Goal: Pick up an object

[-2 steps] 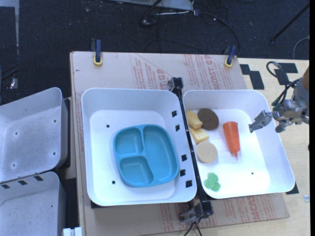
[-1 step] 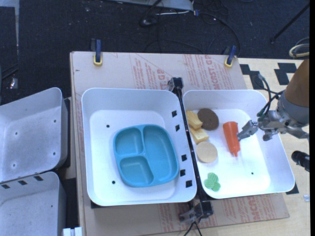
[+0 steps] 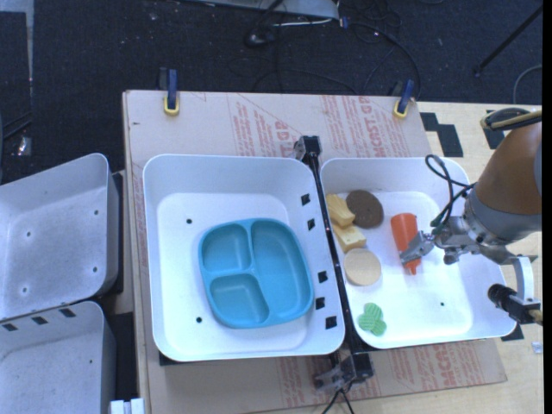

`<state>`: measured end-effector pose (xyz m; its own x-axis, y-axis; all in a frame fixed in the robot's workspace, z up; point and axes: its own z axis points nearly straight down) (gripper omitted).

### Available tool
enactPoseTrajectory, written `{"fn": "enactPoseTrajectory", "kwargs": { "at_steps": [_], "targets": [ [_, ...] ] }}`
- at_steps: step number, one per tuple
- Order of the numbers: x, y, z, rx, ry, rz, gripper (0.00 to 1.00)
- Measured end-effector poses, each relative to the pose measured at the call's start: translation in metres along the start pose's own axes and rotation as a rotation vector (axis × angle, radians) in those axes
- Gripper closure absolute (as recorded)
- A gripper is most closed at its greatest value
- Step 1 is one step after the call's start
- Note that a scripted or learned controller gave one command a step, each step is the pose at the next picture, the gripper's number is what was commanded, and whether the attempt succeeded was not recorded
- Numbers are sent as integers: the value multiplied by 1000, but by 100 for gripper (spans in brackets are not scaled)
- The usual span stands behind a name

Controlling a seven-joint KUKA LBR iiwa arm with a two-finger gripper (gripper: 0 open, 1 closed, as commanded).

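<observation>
In the right bin (image 3: 448, 322) lie several small items. An orange-red carrot-shaped piece (image 3: 403, 229) lies near the middle, with a brown round cookie (image 3: 365, 208) and two yellow cheese blocks (image 3: 343, 222) to its left. A tan disc (image 3: 362, 267) and a small green piece (image 3: 373, 319) sit nearer the front. My gripper (image 3: 420, 248) reaches in from the right and hangs low over the lower end of the orange-red piece, partly covering it. Whether it touches that piece is not visible.
The left bin (image 3: 172, 197) holds a blue divided plate (image 3: 255, 272). A black divider (image 3: 328, 257) runs between the bins. The arm's orange band (image 3: 516, 175) and grey wrist cover the right bin's right side. Spare white trays (image 3: 52, 231) lie off the bench to the left.
</observation>
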<state>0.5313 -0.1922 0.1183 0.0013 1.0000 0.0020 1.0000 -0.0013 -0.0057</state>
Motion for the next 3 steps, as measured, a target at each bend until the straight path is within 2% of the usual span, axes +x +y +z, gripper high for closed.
{"fn": "enactPoseTrajectory", "kwargs": {
  "at_steps": [1,2,3],
  "targets": [
    [1,0,28,-4,-2,0,0],
    [1,0,16,-6,-2,0,100],
    [3,-2,-46,-10,-4,-3,100]
  ]
}}
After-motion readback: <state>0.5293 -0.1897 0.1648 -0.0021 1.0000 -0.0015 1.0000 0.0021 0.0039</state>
